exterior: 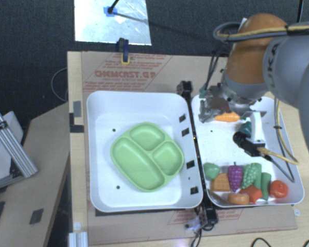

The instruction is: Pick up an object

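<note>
My gripper [210,110] is low over the far left part of the right bin [216,143], under the grey wrist and its orange band. An orange carrot-shaped toy [227,117] lies right beside it, to its right; whether they touch I cannot tell. Along the bin's near edge sits a cluster of toy foods: a green round piece [211,170], purple grapes [235,176], a yellow-orange piece [221,182], a green ridged vegetable [252,174], a red tomato [279,189] and an orange piece [239,198].
The left bin [100,138] holds a green divided plate [147,156]. A black-clipped divider [189,138] separates the two bins. The arm's bulk covers the far right of the right bin. A shiny sheet [112,14] lies beyond the bench.
</note>
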Motion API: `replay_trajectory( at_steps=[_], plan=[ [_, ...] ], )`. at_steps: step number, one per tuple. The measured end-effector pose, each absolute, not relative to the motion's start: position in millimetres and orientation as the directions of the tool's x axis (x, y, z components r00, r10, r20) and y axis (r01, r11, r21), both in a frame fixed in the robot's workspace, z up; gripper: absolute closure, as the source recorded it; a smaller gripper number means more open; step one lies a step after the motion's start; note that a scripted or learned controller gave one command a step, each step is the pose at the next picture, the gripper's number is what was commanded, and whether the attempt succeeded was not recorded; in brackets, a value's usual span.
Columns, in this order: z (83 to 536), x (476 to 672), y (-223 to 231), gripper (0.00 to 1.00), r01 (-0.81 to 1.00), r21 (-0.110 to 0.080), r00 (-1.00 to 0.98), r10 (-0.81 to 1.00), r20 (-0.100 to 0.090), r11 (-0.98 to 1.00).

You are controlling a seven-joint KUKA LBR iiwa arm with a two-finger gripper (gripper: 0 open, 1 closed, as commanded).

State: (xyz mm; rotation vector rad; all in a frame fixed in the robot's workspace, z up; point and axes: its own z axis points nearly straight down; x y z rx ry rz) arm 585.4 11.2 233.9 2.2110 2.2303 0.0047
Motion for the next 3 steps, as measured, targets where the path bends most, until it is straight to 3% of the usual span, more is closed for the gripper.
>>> replay_trajectory(
  at_steps=[1,3],
  plan=[
    [214,584.0,8,1.00,1.000,0.000,-0.002,1.000,0.000,0.002],
    [227,587.9,15,1.00,1.000,0.001,-0.006,1.000,0.000,0.006]
  ],
)
